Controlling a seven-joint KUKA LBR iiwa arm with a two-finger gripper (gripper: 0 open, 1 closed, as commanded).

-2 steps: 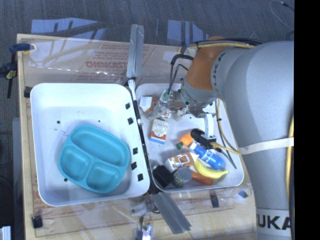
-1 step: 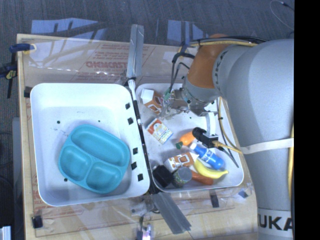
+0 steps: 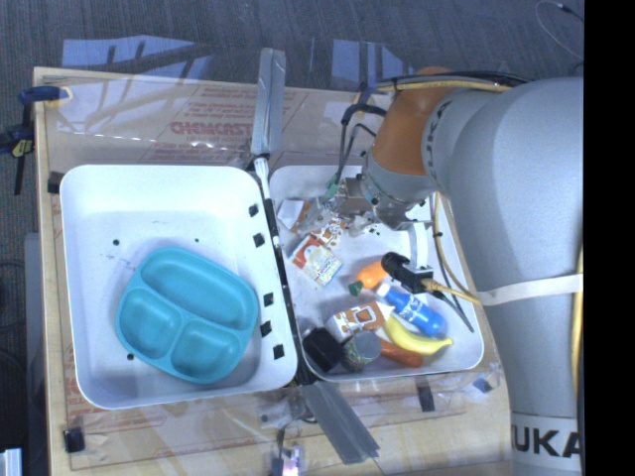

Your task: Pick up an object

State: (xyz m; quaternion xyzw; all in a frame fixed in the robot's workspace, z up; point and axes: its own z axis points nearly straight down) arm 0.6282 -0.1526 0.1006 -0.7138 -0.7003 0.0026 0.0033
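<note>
My gripper (image 3: 340, 204) hangs low over the far part of the right bin (image 3: 466, 335), below the arm's orange band (image 3: 405, 137). It is just above a crumpled foil packet (image 3: 310, 212) and a red and white snack packet (image 3: 319, 254). Nearer the front lie an orange piece (image 3: 369, 274), a blue bottle (image 3: 417, 311), a banana (image 3: 419, 344), a small brown box (image 3: 357, 319), a grey can (image 3: 363, 350) and a black round object (image 3: 321, 347). I see nothing lifted off the bin floor.
The left bin (image 3: 89, 216) holds a teal divided plate (image 3: 187, 311). A metal divider strip (image 3: 266, 107) runs between the bins. The big grey arm body (image 3: 516, 216) covers the right bin's right side.
</note>
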